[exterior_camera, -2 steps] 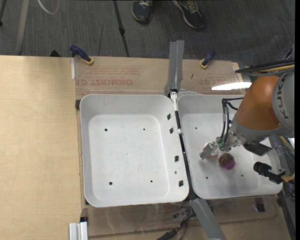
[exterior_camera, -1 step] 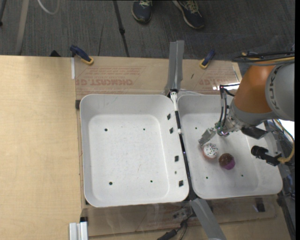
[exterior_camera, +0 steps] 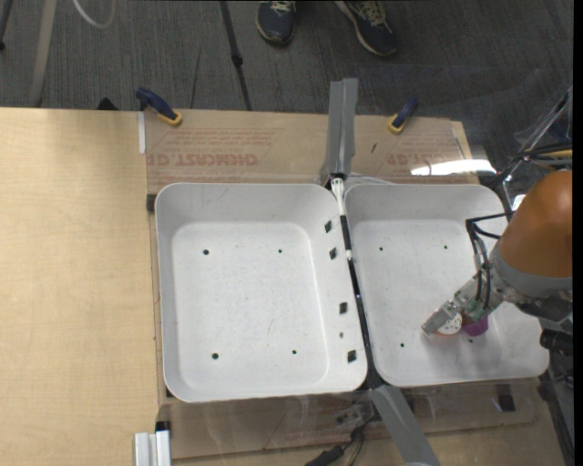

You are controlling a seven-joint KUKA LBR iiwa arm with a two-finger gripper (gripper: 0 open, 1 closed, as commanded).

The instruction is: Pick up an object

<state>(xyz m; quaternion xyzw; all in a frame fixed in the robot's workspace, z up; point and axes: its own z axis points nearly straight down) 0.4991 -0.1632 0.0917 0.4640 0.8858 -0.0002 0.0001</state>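
Bench (exterior_camera: pixel 64 273) of pale wood spans the scene, a cardboard sheet (exterior_camera: pixel 273 150) clamped on it by two blue-and-yellow clamps (exterior_camera: pixel 157 105), grey carpet and someone's two shoes (exterior_camera: pixel 275 20) beyond. Two white bins (exterior_camera: pixel 246 205) sit side by side. The arm (exterior_camera: pixel 542 227) reaches into the right bin (exterior_camera: pixel 410 205); its gripper (exterior_camera: pixel 446 323) sits low at a small purple object (exterior_camera: pixel 475 323). Whether it grips cannot be told.
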